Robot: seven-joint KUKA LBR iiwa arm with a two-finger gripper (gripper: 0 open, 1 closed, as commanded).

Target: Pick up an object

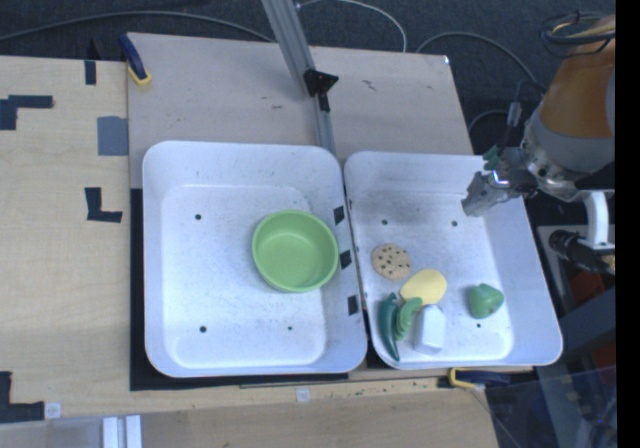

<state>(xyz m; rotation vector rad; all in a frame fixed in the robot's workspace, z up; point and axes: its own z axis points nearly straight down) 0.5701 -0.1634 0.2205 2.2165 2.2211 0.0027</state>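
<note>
My gripper (480, 198) hangs over the upper right part of the right bin (450, 176), with nothing visibly between its fingers. Below it in that bin lie a round cookie (391, 259), a yellow piece (424, 286), a green lump (485, 300), a small white block (431, 329) and a green leafy item (397, 320). All of these sit well apart from the gripper, toward the bin's front. A green bowl (294, 250) rests in the left bin (180, 236).
A grey metal pole (285, 16) slants down from the top to the gap between the bins. Cables lie on the dark floor behind the bench. A blue and yellow clamp (134, 60) sits at the bench's back left.
</note>
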